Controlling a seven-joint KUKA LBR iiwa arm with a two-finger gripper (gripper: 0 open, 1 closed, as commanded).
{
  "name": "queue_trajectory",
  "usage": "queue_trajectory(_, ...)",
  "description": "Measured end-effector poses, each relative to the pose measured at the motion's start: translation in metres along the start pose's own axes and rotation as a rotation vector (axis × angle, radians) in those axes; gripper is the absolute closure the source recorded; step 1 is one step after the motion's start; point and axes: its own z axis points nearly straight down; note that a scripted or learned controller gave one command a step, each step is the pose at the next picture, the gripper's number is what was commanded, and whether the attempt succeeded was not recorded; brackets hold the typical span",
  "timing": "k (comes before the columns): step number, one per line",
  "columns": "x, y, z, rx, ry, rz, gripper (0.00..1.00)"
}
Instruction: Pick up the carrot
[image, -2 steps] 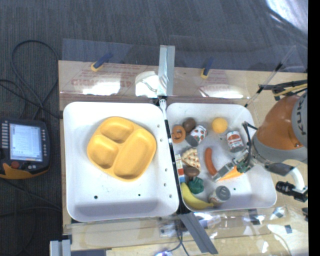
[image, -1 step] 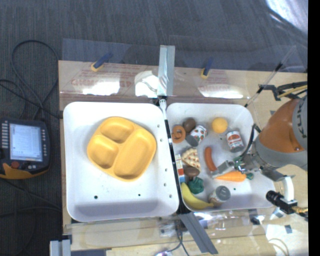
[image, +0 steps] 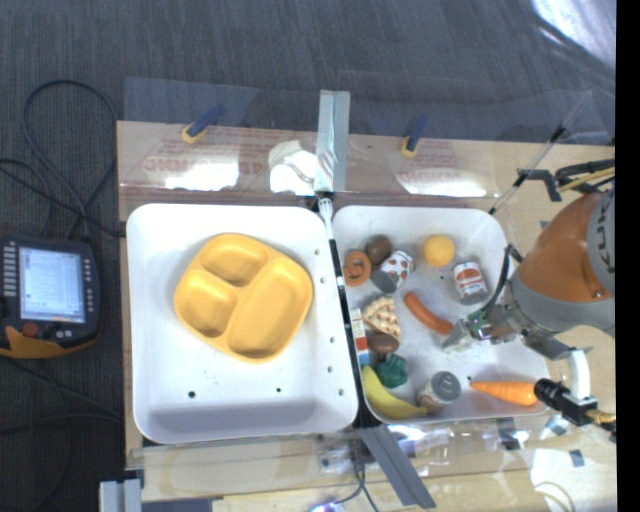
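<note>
The carrot (image: 505, 392) is orange and lies flat in the right bin (image: 488, 222), close to its front right corner, with its tip pointing left. My gripper (image: 466, 330) hangs over the right part of the same bin, a little above and to the left of the carrot and apart from it. It sits just right of a red sausage (image: 428, 312). The grey arm with its orange band (image: 560, 265) comes in from the right above the bin's right wall. Nothing shows in the gripper's grasp.
The right bin also holds an orange ball (image: 437, 250), a small can (image: 468, 281), a grey-lidded jar (image: 444, 384), a banana (image: 390, 402), a green item (image: 393, 371) and a waffle (image: 382, 316). A yellow divided plate (image: 243, 295) lies in the left bin (image: 150, 400).
</note>
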Motion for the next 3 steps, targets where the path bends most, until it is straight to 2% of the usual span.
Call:
queue_trajectory(1,-0.001,-0.001,0.001,0.002,0.000,0.002,0.00)
queue_trajectory(2,-0.025,-0.014,0.008,0.013,-0.015,-0.484,0.00)
queue_trajectory(3,-0.035,-0.015,0.007,0.016,-0.018,-0.733,0.00)
